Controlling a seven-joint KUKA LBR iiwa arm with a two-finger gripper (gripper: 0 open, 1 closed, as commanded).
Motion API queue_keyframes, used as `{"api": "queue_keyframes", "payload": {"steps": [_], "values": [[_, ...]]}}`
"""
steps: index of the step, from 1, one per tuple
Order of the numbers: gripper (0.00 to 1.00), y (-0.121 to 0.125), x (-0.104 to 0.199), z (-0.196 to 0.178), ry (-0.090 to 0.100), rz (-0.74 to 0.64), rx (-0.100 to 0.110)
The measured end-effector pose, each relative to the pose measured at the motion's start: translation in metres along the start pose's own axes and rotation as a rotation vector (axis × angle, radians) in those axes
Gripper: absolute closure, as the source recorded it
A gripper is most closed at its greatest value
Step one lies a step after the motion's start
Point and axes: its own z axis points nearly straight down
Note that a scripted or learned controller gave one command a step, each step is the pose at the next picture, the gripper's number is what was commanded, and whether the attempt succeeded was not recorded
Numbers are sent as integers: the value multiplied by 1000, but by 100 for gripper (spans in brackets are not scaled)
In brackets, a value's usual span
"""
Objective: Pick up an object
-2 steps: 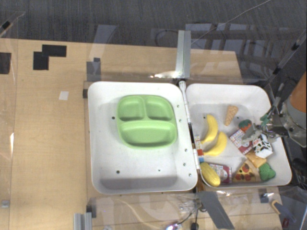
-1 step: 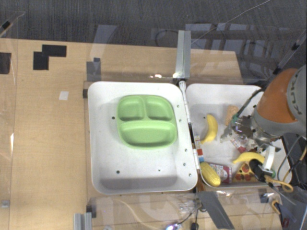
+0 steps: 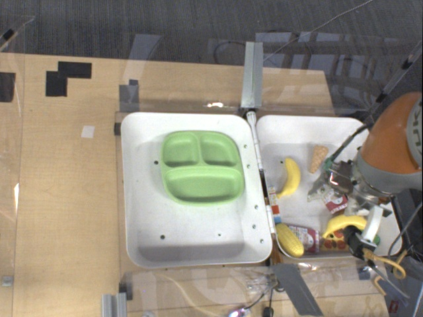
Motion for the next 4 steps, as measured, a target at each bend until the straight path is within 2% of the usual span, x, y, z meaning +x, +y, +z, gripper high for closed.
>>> {"api": "queue_keyframes", "payload": {"steps": [1, 2, 3, 4], "values": [[0, 49, 34, 74, 2, -91, -11], [0, 33, -34, 73, 0, -295, -15], [0, 51, 31, 73, 3, -256, -16], [0, 118, 79, 75, 2, -299, -10]]}}
